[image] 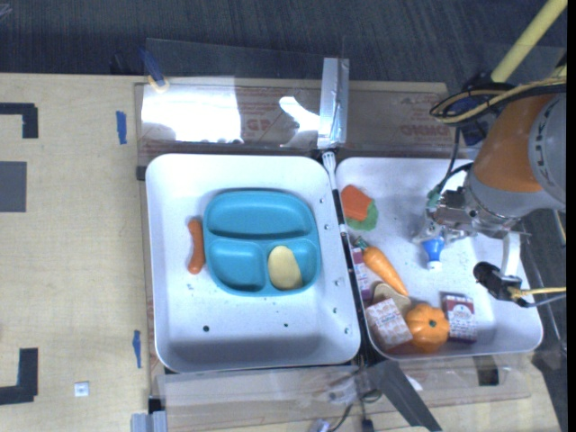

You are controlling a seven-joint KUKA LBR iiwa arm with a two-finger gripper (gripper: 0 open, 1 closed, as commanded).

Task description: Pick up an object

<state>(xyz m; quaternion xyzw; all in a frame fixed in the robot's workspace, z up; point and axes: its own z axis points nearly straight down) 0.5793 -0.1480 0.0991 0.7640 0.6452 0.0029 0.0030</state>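
Observation:
My gripper point(435, 241) hangs low over the middle of the right bin point(504, 174), reaching in from the right. A small blue and white piece point(434, 254) shows right at its tip, and I cannot tell whether it is held. To its left lie a carrot point(383, 268) and a red, orange and green toy vegetable point(357, 205). Near the front wall of the same bin sit an orange pumpkin point(427, 324), a brown and white packet point(385, 320) and a small red and white box point(459, 316).
In the left bin point(171, 241) rests a blue divided tray point(252, 228) with a yellow potato-like piece point(284, 266) in its right compartment. An orange sausage point(194, 245) lies beside the tray's left side. A clear panel stands behind both bins.

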